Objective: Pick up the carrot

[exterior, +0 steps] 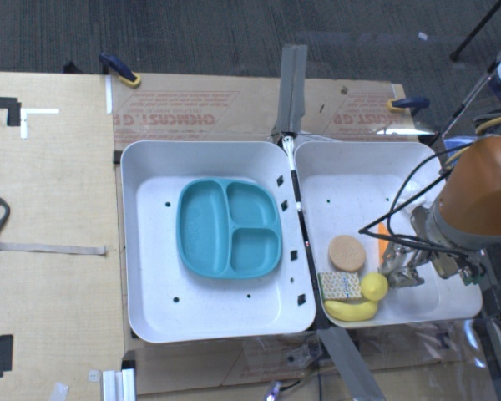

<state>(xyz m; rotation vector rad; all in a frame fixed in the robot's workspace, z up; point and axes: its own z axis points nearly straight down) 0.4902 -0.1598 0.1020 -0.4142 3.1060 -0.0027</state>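
Pale wooden table point(50, 307) before me, arm bent low over my right bin point(351, 174), end effector point(398, 266) grip unreadable beside orange carrot point(384, 245), round tan cookie point(347, 253).

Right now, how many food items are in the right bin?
5 visible: a tan round cookie, a cracker, a lemon, a banana at the front edge, and the carrot, mostly covered by the gripper. The arm may hide more.

i see even, bright overhead light and soft shadows. the white bins point(142, 249) glare slightly. the focus is mildly soft.
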